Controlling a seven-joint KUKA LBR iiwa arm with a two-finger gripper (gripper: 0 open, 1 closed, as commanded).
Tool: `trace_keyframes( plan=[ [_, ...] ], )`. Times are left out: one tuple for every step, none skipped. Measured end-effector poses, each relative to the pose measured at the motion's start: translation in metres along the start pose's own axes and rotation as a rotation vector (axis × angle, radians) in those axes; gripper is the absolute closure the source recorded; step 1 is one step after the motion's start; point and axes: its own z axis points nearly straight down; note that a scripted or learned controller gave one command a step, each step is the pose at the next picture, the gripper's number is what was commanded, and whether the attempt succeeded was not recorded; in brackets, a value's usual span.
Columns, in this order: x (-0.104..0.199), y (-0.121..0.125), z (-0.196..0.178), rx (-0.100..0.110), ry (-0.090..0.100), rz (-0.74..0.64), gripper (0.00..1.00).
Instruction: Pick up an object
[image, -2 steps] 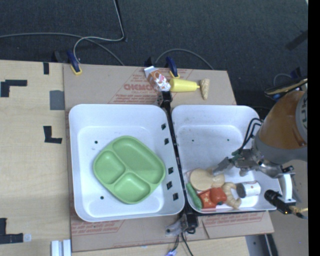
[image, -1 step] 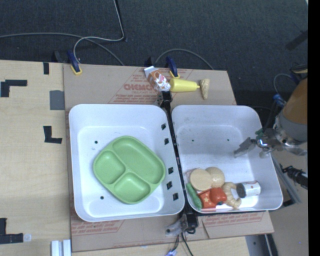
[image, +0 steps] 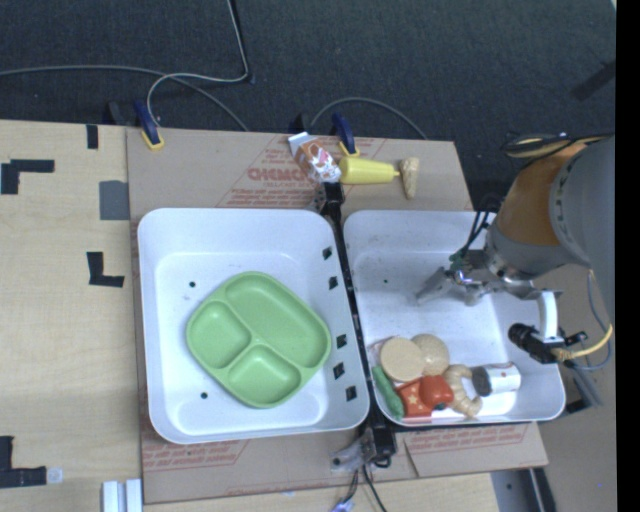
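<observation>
My gripper (image: 440, 286) hangs over the middle of the right bin (image: 400, 240), its grey fingers pointing left and slightly down, with nothing seen between them. Below it, at the bin's front, lies a pile of toy food: two round tan pieces (image: 410, 356), a red piece (image: 428, 393) with a green strip (image: 386, 390) beside it, a beige knobbly piece (image: 462, 390) and a white cylinder with a dark end (image: 497, 380). The pile lies a little below and apart from the gripper.
The left bin (image: 160, 250) holds a green divided plate (image: 258, 338). Behind the bins on the cardboard lie a yellow toy (image: 368, 171) and a small colourful packet (image: 315, 158). Black clips run along the wall between the bins. Cables trail at the back.
</observation>
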Motion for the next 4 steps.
trace_keyframes(
  plan=[
    [0.023, -0.106, -0.082, 0.005, 0.002, 0.002, 0.00],
    [0.084, -0.082, -0.023, -0.004, 0.000, 0.002, 0.00],
    [0.084, -0.091, -0.011, -0.038, -0.009, 0.003, 0.00],
    [-0.025, -0.107, -0.050, 0.005, 0.000, 0.003, 0.00]
  ],
)
